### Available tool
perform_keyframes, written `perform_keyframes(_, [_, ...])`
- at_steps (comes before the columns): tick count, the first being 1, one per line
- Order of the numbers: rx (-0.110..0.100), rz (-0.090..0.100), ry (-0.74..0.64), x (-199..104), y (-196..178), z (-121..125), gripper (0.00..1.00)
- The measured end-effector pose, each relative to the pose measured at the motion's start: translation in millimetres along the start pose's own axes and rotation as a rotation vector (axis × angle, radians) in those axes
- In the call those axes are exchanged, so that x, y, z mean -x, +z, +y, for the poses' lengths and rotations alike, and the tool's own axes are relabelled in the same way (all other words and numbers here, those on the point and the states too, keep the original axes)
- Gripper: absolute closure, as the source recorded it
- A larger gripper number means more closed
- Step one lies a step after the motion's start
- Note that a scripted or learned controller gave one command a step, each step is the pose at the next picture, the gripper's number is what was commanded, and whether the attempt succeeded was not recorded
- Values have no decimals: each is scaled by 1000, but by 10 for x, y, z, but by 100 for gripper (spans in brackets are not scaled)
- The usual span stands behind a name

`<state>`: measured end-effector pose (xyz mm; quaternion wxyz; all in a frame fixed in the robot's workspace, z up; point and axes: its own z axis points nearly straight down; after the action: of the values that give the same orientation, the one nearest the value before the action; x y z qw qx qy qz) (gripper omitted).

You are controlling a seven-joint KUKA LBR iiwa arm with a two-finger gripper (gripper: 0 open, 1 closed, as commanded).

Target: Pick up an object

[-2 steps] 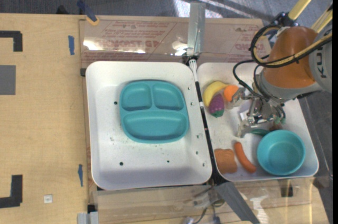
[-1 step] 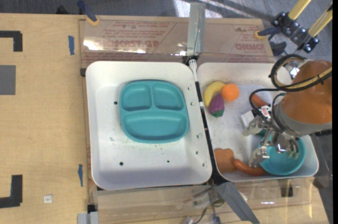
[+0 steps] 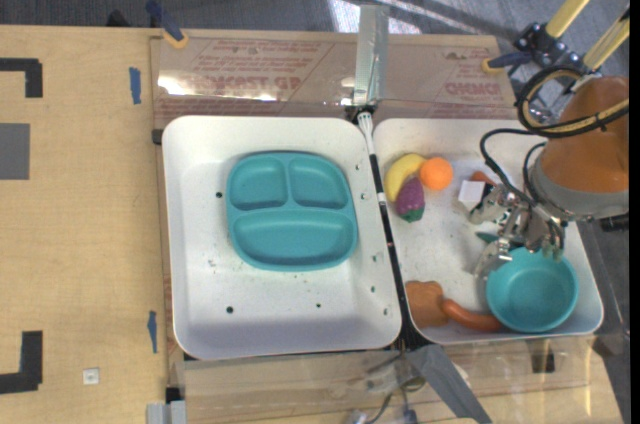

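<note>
A teal divided plate lies flat in the left bin, while the right bin crowds a banana, orange and purple fruit by its divider. An orange toy stretches left-right along the near wall. The pincer hangs low at a teal bowl's rim, rigged for a grab; its opening cannot be told.

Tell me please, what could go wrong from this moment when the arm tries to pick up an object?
1. The gripper hangs close above the rim of the teal bowl. Going straight down, it may strike the rim and tip or push the bowl rather than grasp it.
2. The banana, the orange ball and the purple fruit lie touching in a cluster. A grasp there may catch two pieces or knock one away.
</note>
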<state>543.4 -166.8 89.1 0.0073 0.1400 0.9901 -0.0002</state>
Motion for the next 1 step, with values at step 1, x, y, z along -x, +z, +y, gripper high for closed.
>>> perform_keyframes(1, [2, 6, 5, -278, -1, -405, 0])
